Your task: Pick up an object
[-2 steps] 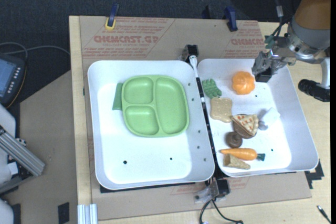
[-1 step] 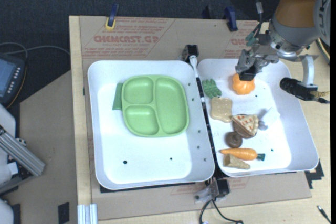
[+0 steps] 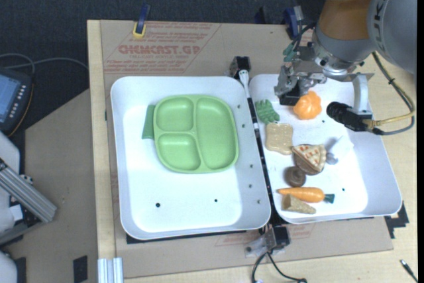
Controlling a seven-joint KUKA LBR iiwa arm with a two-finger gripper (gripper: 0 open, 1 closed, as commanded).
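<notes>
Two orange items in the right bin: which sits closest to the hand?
The round orange fruit, right beside the hand at the bin's top. The carrot lies far down near the bottom edge.

Left bin: green divided plate fills upper centre; bare floor along lower and left margins. Right bin: toy foods crowd its left half, arm overhanging upper part; open floor toward lower right of frame.
</notes>
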